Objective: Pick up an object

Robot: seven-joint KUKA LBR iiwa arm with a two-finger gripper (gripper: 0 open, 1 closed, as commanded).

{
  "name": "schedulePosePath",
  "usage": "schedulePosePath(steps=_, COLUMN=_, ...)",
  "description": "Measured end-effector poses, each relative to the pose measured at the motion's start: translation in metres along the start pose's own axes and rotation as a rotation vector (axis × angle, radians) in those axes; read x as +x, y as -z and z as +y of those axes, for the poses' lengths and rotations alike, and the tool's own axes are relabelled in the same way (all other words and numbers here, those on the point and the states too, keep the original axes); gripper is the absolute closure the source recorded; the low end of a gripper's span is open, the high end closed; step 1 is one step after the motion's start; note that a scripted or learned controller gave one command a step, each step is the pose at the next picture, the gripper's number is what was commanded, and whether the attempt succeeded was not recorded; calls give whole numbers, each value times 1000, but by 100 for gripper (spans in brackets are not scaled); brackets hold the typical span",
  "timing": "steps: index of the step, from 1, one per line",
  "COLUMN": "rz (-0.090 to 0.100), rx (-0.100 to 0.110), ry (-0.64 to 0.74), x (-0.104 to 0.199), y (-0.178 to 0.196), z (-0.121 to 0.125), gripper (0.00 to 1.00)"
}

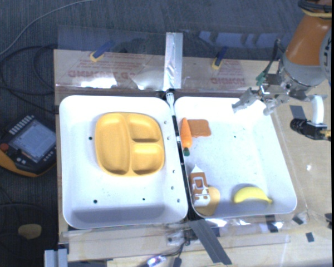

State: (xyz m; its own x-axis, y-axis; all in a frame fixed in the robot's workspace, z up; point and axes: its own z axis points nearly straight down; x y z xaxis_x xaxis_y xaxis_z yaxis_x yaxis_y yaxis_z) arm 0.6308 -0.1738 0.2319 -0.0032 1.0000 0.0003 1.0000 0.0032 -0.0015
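Note:
My gripper [255,104] hovers over the far right corner of the right bin [278,166], open, with nothing between its fingers. In that bin a yellow banana [251,194] lies near the front right. A carrot [185,135] rests along the left wall, and an orange flat piece [199,128] sits beside it. A brown and white object [201,191] lies at the front left corner. All of these sit well apart from the gripper.
The left bin [78,193] holds a yellow divided plate [129,142]. A grey divider [176,149] runs between the two bins. A hand-held controller [23,144] lies on the floor at the left, with cables around it.

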Motion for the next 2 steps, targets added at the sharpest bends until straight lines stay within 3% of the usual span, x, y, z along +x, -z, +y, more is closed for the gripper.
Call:
schedulePosePath(steps=1, rz=0, rx=0, ry=152, x=65, y=-69, z=-19, gripper=0)
schedulePosePath(steps=2, rz=-7, rx=-8, ry=357, x=68, y=-143, z=22, gripper=0)
